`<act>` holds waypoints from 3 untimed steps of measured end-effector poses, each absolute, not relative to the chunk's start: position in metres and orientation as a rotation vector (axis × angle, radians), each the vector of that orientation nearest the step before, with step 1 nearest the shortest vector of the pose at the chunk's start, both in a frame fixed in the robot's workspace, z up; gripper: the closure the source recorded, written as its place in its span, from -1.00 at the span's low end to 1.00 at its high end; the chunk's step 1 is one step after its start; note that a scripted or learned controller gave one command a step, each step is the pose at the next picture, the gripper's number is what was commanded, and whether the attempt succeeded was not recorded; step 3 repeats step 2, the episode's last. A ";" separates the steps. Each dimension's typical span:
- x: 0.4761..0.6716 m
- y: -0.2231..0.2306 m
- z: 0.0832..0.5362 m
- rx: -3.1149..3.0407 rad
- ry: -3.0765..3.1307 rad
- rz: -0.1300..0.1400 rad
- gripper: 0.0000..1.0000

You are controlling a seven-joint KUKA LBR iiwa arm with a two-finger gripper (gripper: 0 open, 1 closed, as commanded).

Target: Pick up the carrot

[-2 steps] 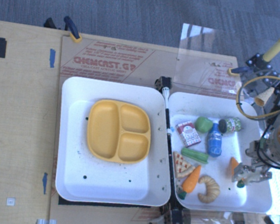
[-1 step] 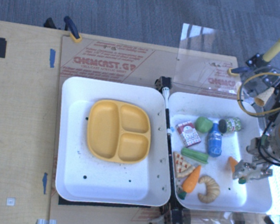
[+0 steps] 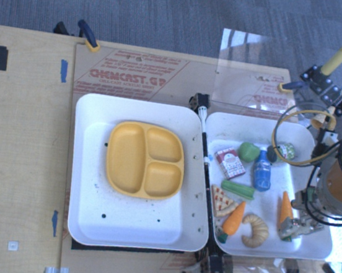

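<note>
Right bin (image 3: 325,250): carrot (image 3: 284,208) touching tool (image 3: 293,228).

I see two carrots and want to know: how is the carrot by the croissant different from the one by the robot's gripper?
The carrot by the croissant lies slanted in the bin's middle, beside the pizza slice; the carrot by the gripper lies near the right side, more upright in the picture. The first sits apart from the gripper; the second lies right against it. Both are orange and in the right bin.
</note>
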State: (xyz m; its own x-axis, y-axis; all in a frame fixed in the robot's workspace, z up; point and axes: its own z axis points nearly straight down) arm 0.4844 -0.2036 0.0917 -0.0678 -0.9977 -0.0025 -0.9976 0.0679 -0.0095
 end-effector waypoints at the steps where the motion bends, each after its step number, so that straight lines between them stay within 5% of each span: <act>1: 0.484 -0.206 0.090 -2.140 2.290 -0.014 -1.00; 3: 0.486 -0.220 0.090 -1.543 2.728 0.002 -1.00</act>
